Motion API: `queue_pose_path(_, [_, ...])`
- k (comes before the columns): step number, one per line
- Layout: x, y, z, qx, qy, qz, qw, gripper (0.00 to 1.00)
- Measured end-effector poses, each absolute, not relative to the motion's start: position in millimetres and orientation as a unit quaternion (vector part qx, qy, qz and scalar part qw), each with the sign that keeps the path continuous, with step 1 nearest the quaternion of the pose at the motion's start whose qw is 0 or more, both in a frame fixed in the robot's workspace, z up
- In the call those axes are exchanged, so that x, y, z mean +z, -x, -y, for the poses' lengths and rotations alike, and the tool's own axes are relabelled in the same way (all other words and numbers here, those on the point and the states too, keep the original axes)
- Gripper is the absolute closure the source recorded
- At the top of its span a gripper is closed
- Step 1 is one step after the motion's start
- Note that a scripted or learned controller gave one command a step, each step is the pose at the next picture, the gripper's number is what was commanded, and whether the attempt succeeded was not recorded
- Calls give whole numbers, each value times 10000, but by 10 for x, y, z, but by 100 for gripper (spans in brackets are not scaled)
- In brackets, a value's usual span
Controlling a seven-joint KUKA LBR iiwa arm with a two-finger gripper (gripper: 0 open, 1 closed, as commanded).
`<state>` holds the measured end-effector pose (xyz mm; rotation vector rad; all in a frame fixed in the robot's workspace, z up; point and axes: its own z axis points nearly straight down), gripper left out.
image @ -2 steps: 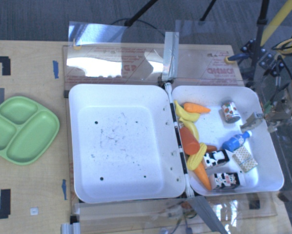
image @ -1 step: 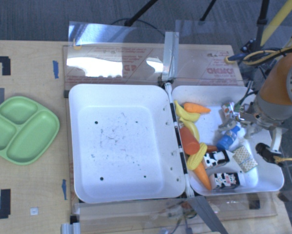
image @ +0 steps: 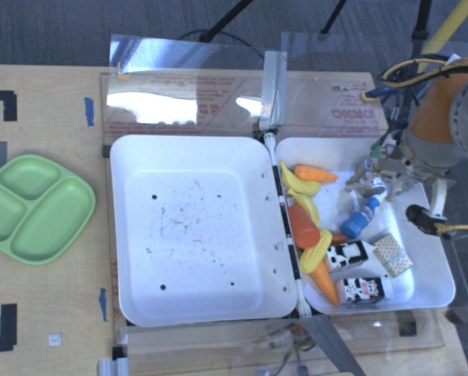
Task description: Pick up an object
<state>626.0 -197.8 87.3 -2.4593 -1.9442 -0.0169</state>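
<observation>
Right bin (image: pixel 433 284), right of frame: carrots, bananas, a red cylinder, a blue bottle (image: pixel 359 219), two cow-print cartons, a patterned block. Left bin (image: pixel 132 233): bare. Green tray (image: pixel 34 206), far left, on the bench. My claw (image: pixel 372 180): low over the right bin's upper part, just above the bottle; its opening I cannot tell, nothing visibly held. Pick: not yet made, by my reckoning.

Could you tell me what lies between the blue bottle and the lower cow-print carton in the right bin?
In the camera view, another cow-print carton lies between the blue bottle and the lower cow-print carton.
</observation>
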Motion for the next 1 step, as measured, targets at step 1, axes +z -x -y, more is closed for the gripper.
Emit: queue_pose_path(1, [998, -6259, 2044, -34, 7856, 6187, -31, 100])
